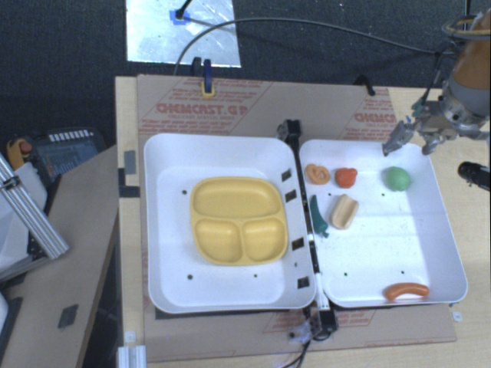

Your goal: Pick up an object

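Gripper (412,138) hangs spread and unladen over the right bin's (449,240) far edge, above a green ball (397,179); descending off-centre, it could nudge the ball rolling.

I'm looking at the left white bin (165,148), which is holding a yellow three-compartment tray (236,198) lying flat near its middle. A brown board with red lettering (253,102) is sticking out beyond the bin's far rim, and a blue-and-yellow clamp (206,77) is gripping that board's far edge. Farther behind the bin, a silvery sheet (153,21) is lying on dark floor. Left of the bin, a dark keyed handset (65,156) is resting near an aluminium bar (31,213).
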Robot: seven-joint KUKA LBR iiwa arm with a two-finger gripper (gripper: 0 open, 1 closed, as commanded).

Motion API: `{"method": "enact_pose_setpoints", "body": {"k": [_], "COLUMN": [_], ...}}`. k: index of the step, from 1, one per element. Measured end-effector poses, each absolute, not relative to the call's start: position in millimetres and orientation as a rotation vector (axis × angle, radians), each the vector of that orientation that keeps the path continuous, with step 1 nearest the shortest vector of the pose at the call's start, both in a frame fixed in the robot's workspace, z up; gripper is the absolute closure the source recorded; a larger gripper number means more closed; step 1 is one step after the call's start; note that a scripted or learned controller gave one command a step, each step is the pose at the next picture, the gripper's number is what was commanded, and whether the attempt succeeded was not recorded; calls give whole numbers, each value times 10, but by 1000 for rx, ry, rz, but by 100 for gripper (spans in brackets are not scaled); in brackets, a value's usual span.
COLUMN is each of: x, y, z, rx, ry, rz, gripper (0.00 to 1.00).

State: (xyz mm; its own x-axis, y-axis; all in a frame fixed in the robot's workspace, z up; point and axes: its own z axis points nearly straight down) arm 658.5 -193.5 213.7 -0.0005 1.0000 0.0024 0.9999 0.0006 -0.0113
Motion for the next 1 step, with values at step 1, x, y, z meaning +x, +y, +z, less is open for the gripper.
{"method": "enact_pose_setpoints", "body": {"k": [1], "x": [6613], "y": [-1929], "z": [2224], "rx": [-2219], "ry": [-2226], "rz": [-1], "gripper": [0]}}
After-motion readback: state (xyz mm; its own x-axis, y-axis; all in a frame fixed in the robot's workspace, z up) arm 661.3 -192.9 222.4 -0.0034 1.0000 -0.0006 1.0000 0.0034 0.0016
